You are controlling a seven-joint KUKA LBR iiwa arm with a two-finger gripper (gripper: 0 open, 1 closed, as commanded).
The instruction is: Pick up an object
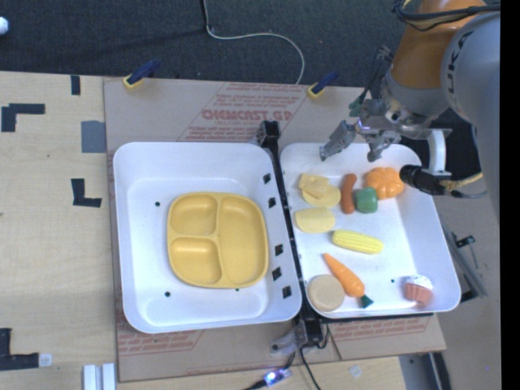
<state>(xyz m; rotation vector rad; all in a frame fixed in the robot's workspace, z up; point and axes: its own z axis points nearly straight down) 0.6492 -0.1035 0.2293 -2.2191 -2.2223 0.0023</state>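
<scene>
The right bin (431, 232) holds several toy foods: a pale yellow piece (318, 189), a red sausage (348, 192), a green piece (366, 201), an orange pumpkin-like piece (383, 181), a cream slice (314, 219), a corn cob (357, 241), a carrot (345, 275), a tan disc (327, 292) and a cupcake (418, 289). My gripper (357, 145) hangs open above the bin's far edge, its two fingers spread wide. Nothing sits between them. It is up and slightly behind the sausage and the pumpkin piece.
The left bin (138, 218) holds a yellow divided plate (218, 239). A black clip (268, 132) sits where the bins meet at the back. Cardboard lies under both bins, and a white cable (252, 35) runs behind.
</scene>
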